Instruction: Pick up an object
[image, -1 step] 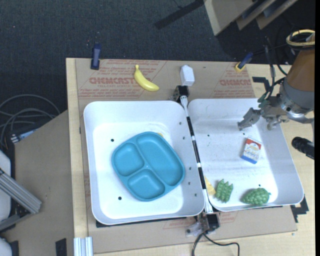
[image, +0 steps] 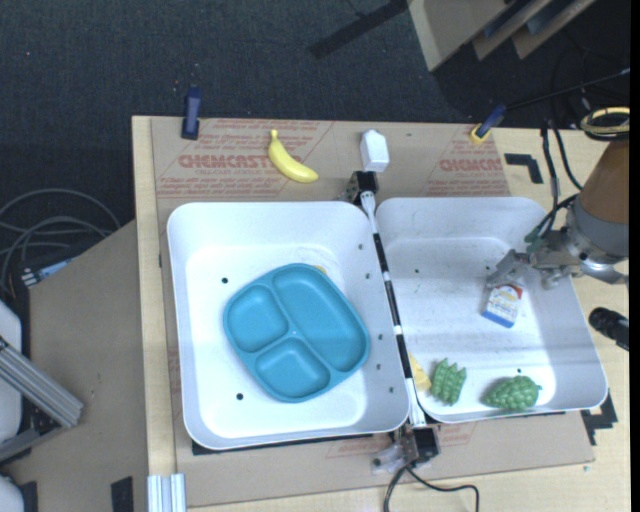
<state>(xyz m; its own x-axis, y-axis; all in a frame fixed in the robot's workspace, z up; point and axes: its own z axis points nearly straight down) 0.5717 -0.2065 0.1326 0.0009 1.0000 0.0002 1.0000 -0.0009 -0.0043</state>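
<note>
In the right bin, a small white carton with blue and red print lies near the middle right. Two green bumpy toy vegetables rest by the front wall, with a small yellow piece at the front left corner. My gripper hangs just above and behind the carton, open, with nothing between its fingers. The grey arm comes in from the right. A blue divided plate lies in the left bin.
On the bench behind the bins lie a yellow banana, a white block, a dark blue clip and a yellow-blue clip. Black cables run near the arm at the back right.
</note>
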